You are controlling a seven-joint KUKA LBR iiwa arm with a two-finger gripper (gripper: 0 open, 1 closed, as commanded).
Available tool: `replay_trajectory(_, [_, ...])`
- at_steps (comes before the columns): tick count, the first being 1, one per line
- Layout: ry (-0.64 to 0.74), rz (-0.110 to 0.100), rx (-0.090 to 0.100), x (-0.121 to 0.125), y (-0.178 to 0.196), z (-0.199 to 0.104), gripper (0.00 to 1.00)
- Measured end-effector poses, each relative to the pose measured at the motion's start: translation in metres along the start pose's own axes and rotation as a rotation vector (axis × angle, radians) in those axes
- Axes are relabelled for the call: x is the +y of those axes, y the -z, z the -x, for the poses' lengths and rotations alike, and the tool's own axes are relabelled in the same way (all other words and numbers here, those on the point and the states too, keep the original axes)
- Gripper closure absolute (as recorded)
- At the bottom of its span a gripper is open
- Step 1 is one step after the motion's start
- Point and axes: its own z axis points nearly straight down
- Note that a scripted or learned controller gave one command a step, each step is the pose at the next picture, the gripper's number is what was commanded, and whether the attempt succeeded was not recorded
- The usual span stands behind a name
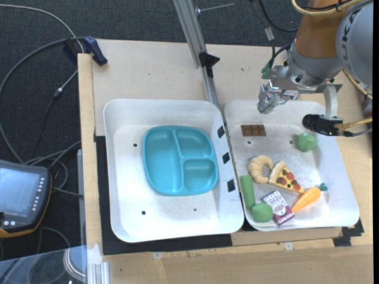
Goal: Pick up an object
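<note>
Toy foods, the things to pick from, lie in the right bin, a shallow white tray with rounded corners and a speckled floor: a flat brown chocolate bar scored into squares near the far wall, a smooth green ball-like fruit toward the right, a ridged tan croissant curled beside a wedge of pizza dotted with red, an orange carrot with a green tip, a green cucumber-like stick along the left wall, a rounded green piece and a small printed box (purple at its edge) near the front. A metallic hand hangs over that bin's far left corner, above and behind the chocolate bar; nothing sits between its fingers, and I cannot tell how far apart they are. A glossy teal plate with three compartments rests in the left bin on the pale wooden bench.
</note>
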Motion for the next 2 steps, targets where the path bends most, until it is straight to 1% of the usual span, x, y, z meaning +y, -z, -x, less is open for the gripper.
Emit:
replay_trajectory(1, [0.000, -0.005, 0.001, 0.006, -0.012, -0.055, 1.00])
replay_trajectory(2, [0.001, 0.000, 0.001, 0.015, -0.017, -0.116, 1.00])
